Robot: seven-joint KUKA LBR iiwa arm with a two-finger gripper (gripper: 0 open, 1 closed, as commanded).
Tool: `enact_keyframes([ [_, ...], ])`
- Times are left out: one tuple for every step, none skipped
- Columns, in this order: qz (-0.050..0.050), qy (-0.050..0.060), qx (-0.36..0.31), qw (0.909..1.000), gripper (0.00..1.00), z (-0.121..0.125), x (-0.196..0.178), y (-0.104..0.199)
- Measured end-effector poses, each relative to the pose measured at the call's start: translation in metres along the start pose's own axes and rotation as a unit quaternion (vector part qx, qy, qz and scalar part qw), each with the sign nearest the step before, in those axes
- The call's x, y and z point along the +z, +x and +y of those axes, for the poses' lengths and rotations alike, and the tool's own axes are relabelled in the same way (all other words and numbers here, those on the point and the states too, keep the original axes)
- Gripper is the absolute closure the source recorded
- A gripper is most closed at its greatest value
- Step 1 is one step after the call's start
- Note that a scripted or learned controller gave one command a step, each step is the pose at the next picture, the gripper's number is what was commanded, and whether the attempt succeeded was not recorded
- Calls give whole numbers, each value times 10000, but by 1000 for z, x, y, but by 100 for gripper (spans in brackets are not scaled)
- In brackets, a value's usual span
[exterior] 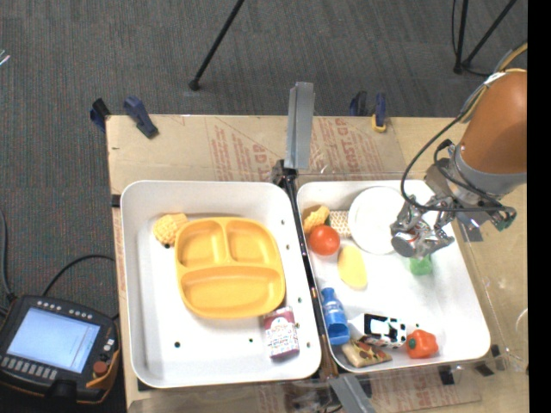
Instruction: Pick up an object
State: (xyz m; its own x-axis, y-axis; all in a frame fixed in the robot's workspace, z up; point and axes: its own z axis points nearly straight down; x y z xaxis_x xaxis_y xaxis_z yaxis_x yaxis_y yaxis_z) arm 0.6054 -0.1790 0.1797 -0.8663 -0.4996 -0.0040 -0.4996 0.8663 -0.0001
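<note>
over the right bin (479,317), the hand (419,241) is being held low, just above a small green object (421,265) lying beside the white plate (375,219); whether it is spread or pressed together cannot be told. a tomato (325,240), a yellow piece (352,267), a blue bottle (333,315), a black-and-white cow toy (386,328) and an orange pepper (422,343) are being kept in the same bin. a yellow divided tray (229,266) is being carried by the left bin (142,317)
</note>
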Motion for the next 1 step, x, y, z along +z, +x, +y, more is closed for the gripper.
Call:
enact_keyframes([
  [9,0,633,9980,100,80,-40,84],
])
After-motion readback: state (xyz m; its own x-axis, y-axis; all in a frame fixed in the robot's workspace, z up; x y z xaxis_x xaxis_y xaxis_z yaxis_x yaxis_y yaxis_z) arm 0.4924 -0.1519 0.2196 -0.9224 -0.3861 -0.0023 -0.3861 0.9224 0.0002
